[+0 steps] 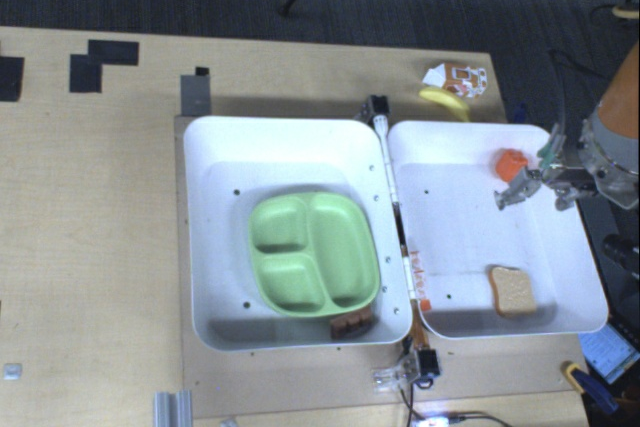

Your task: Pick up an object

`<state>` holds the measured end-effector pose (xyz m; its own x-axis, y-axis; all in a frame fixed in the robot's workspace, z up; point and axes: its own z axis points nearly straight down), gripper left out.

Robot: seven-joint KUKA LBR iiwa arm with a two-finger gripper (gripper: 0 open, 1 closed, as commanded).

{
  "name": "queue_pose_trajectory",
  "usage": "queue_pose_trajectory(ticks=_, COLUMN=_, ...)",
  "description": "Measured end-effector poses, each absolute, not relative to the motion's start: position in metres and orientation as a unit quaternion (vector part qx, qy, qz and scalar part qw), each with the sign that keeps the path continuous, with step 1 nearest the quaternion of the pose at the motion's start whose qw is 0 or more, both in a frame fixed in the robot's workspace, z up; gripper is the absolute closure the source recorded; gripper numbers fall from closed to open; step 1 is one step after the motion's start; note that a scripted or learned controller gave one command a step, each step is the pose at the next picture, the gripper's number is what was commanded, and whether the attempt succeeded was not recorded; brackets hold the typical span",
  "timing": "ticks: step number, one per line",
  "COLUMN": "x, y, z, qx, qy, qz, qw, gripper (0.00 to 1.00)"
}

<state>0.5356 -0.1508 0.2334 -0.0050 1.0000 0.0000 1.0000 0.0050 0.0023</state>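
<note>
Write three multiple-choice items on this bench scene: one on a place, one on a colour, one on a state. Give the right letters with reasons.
1. Where does the divided plate lie?
A. left bin
B. right bin
C. on the bench outside the bins

2. What colour is that plate?
A. red
B. green
C. blue

3. How does the slice of bread stand to the end effector?
A. clamped in it
B. lying apart from it
C. stacked on the plate

Answers:
1 A: it sits inside the left bin.
2 B: it is pale green.
3 B: it lies near the right bin's front edge, away from the end effector.
</note>
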Motion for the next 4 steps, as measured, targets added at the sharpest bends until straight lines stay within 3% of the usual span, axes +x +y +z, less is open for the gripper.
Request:
queue_pose_trajectory(ticks=1, x=0.508, y=-0.108, z=0.132, qx=0.706, qy=0.708, qz=0.0002, qw=-0.001, gripper=0.00)
queue_pose_trajectory(ticks=2, x=0.504, y=-0.086, z=0.087, qx=0.707, qy=0.708, qz=0.0015, qw=0.004, gripper=0.00)
queue_pose_trajectory(ticks=3, x=0.506, y=-0.085, z=0.098, qx=0.706, qy=0.708, qz=0.0038, qw=0.006, gripper=1.00)
queue_pose_trajectory(ticks=4, x=0.527, y=-0.187, z=0.114, qx=0.707, qy=0.708, qz=0.0007, qw=0.002, gripper=1.00)
